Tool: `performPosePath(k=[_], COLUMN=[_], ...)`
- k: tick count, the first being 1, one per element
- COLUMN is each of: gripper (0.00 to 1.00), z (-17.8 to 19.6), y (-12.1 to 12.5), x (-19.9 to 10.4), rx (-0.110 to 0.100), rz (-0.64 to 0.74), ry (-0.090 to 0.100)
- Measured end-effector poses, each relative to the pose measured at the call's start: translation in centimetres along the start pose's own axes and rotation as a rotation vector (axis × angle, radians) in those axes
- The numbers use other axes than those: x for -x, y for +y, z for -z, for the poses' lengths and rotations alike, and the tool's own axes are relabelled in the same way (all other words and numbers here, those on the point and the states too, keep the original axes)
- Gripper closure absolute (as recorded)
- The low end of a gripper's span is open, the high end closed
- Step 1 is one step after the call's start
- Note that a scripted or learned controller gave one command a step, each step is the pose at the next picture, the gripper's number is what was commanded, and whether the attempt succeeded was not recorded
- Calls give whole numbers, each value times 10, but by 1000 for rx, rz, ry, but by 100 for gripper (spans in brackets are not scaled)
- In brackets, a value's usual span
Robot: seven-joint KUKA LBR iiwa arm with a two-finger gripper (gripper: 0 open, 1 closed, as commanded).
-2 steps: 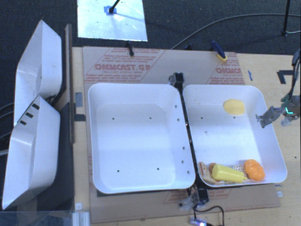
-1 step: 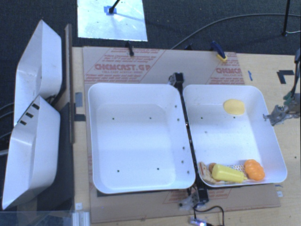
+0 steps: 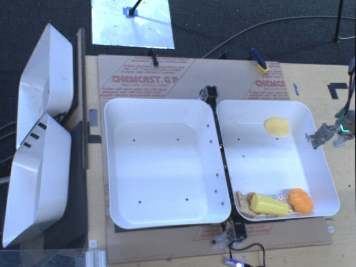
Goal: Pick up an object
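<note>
We are looking down on two shallow white bins sitting side by side on a brown board. The left bin (image 3: 161,160) is lying in the middle of the frame, and the right bin (image 3: 278,154) is touching it along a dark seam.

The gripper (image 3: 325,133) is showing at the right edge of the frame, hanging just outside the right bin's right rim, near mid-height. It is small and partly cut off there, so we cannot tell how its fingers are standing, and we are seeing nothing between them.

Inside the right bin, a pale yellow round object (image 3: 276,126) is resting in the upper part, well apart from the rest. Along the bin's lower wall, a yellow elongated object (image 3: 269,205) is lying just beside an orange round object (image 3: 301,201), with a tan flat piece (image 3: 242,203) touching its left end.

Two more white tubs (image 3: 41,149) are leaning at the left of the frame, and a shiny metal plate (image 3: 131,15) is lying at the upper left.
</note>
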State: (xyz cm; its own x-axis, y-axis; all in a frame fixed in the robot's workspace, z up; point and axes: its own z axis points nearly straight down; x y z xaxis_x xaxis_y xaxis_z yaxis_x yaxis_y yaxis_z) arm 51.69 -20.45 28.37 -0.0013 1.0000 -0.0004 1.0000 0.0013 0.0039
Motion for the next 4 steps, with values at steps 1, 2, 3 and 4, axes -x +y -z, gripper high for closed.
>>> performPosePath(k=[1,2,3,4], gripper=[100,0,100,0], z=[11,10,21,21], y=[0,0,1,1], x=[0,0,0,0], rx=[1,1,2,2], rz=[1,1,2,2], ry=[0,0,0,0])
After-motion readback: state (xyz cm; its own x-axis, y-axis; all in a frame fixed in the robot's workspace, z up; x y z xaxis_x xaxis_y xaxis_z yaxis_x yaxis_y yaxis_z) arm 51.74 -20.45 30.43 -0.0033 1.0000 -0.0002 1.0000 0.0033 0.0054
